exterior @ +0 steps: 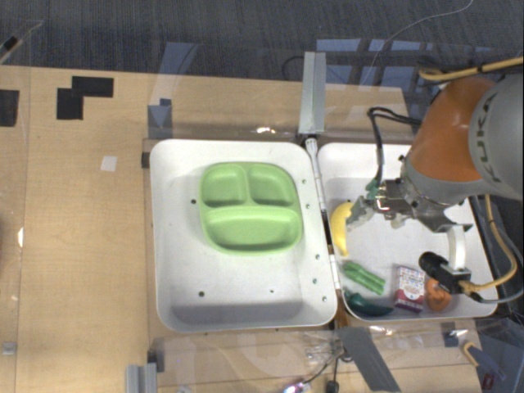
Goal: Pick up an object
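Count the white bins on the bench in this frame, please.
2. The left white bin holds a green divided plate; the right white bin sits beside it under the arm, so part of it is hidden.

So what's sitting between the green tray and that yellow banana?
In the camera view, just the bins' white walls separate the green tray from the banana.

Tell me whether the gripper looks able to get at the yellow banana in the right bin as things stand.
Probably yes. The gripper hovers just beside the yellow banana, which lies against the right white bin's left wall with nothing on top; that wall may crowd one finger.
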{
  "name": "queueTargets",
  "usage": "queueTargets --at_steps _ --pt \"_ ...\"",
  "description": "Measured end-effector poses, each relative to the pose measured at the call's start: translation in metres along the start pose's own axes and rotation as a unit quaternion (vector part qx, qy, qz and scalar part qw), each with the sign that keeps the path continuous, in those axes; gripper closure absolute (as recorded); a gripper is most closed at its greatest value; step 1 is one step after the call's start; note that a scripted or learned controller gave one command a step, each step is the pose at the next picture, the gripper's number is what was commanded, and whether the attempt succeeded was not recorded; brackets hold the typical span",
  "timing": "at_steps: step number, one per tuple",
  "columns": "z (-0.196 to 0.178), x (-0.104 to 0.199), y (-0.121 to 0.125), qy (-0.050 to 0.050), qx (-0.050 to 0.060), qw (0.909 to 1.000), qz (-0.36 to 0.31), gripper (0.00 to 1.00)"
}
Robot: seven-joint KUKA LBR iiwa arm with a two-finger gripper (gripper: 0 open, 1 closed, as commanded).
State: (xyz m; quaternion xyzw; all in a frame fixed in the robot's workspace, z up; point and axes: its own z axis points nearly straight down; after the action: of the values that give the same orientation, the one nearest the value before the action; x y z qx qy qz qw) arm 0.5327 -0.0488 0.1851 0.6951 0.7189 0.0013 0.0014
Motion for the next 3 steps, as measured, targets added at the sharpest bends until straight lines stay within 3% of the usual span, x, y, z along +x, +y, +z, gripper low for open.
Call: queueTargets --at_steps 1,2,3 --pt "-0.046 0.004 0.000 0.000 0.000 0.9995 0.032 0.00" --pt "0.000 -0.014 -0.010 0.000 0.000 0.9998 -0.020 0.00" --pt "0.093 -0.045 -0.019 0.000 -0.006 1.0000 -0.002 0.00"
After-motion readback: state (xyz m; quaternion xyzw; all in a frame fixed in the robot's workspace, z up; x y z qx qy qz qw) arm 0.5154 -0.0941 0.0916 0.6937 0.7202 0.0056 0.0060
